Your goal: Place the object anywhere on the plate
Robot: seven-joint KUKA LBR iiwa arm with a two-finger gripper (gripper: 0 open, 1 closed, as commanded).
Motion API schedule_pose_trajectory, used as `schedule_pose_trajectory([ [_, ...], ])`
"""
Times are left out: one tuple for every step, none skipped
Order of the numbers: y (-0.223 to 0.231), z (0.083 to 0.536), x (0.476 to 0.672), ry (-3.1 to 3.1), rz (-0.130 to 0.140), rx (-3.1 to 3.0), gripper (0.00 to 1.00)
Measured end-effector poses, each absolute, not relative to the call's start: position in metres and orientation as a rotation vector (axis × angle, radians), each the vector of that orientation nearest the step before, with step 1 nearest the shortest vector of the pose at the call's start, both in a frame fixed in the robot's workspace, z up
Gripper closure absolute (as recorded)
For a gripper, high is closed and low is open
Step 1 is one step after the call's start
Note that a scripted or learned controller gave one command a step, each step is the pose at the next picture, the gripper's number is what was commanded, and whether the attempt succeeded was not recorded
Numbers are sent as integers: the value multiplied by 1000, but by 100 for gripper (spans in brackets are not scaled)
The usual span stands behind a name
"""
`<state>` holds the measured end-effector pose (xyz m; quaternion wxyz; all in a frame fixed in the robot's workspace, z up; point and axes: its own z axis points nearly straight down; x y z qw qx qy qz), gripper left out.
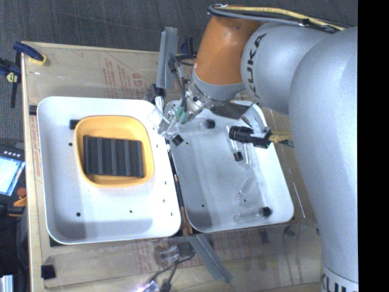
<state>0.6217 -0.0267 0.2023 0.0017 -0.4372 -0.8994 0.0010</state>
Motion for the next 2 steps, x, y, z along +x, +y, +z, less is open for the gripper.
schedule_pose_trajectory([
  [-18,200,595,-2997,3,-925,100],
  [-19,200,595,-2997,3,-926,0],
])
